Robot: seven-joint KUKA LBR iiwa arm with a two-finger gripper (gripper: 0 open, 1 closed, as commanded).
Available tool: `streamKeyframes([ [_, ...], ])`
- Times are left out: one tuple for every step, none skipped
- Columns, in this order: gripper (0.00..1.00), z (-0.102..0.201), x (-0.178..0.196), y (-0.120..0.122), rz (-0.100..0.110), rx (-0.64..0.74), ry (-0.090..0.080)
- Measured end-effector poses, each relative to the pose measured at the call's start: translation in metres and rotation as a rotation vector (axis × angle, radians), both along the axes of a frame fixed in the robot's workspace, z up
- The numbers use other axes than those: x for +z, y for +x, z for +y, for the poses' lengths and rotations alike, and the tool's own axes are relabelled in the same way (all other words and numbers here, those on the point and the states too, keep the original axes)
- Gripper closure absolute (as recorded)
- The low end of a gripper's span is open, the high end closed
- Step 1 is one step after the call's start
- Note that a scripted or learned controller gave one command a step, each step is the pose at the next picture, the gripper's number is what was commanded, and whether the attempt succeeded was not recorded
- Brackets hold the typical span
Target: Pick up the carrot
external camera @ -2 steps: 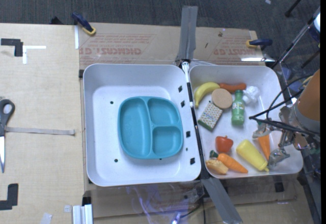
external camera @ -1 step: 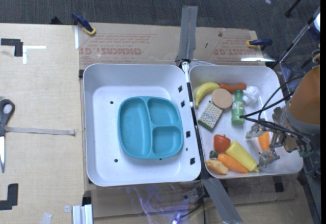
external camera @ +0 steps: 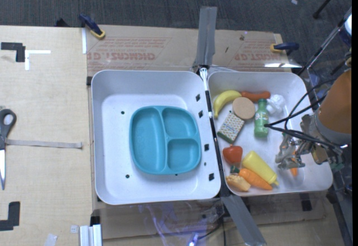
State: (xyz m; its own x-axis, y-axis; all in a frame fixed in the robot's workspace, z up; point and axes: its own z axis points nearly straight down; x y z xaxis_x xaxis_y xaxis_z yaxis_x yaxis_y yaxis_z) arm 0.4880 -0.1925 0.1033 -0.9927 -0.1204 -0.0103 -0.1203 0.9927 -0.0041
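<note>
Metal gripper (external camera: 290, 156) low in right bin (external camera: 313, 183); finger state unreadable, cannot tell. Something small and orange below it, unclear. Carrot (external camera: 255, 178) lies near front wall, beside yellow bottle (external camera: 260, 166). Likely light, stiff, smooth plastic; grip across thick middle.

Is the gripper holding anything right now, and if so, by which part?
Cannot be told. The gripper hangs low over the right bin, apart from the carrot. A small orange bit shows under it, too small to identify.
</note>
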Motion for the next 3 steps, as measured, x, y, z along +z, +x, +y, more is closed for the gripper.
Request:
streamKeyframes([
  [0.00, 0.000, 0.000, 0.000, 0.000, 0.000, 0.000],
  [1.00, 0.001, 0.010, 0.003, -0.006, 0.004, -0.002],
  [0.00, 0.001, 0.010, 0.003, -0.006, 0.003, -0.002],
])
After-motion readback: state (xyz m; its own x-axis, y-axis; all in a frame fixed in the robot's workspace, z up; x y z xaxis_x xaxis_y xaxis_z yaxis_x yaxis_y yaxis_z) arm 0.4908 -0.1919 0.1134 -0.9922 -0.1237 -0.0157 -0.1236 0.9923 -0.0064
